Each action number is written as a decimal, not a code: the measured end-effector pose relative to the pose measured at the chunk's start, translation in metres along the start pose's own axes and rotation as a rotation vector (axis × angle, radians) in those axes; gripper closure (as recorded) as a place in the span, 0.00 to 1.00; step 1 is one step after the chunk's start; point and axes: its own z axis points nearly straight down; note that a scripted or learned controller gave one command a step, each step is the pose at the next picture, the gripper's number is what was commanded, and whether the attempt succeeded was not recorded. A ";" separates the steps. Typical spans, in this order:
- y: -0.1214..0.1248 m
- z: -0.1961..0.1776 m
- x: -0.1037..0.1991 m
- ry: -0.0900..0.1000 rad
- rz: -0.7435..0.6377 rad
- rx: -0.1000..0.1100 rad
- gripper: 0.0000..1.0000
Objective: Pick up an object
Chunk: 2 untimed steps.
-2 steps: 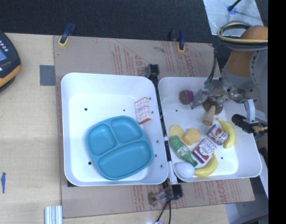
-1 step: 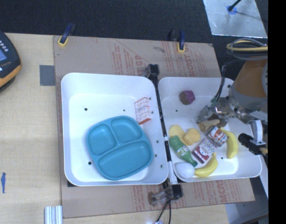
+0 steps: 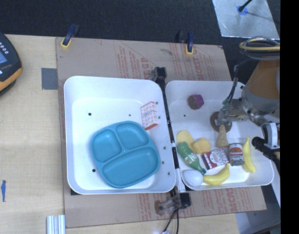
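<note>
My gripper (image 3: 223, 123) reaches in from the right and hangs low over the right bin (image 3: 208, 91), just above a tan cone-shaped piece (image 3: 222, 139). A purple ball (image 3: 195, 101) lies to its left, apart from it. Below it sit a small brown can (image 3: 235, 154), a yellow banana (image 3: 248, 156) by the right wall, a red and white packet (image 3: 216, 158), another banana (image 3: 218, 176), a green bottle (image 3: 189, 156), two yellow pieces (image 3: 193, 141) and a white egg (image 3: 192, 178).
The left bin (image 3: 81, 94) holds a blue divided plate (image 3: 125, 153) and a small red and white carton (image 3: 149, 115) near the shared wall. Clamps sit on the cardboard's far edge. An orange and grey device lies at the far left.
</note>
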 end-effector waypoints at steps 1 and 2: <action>0.000 0.000 0.000 0.000 0.000 0.001 0.00; 0.000 -0.010 -0.001 0.000 -0.001 0.001 1.00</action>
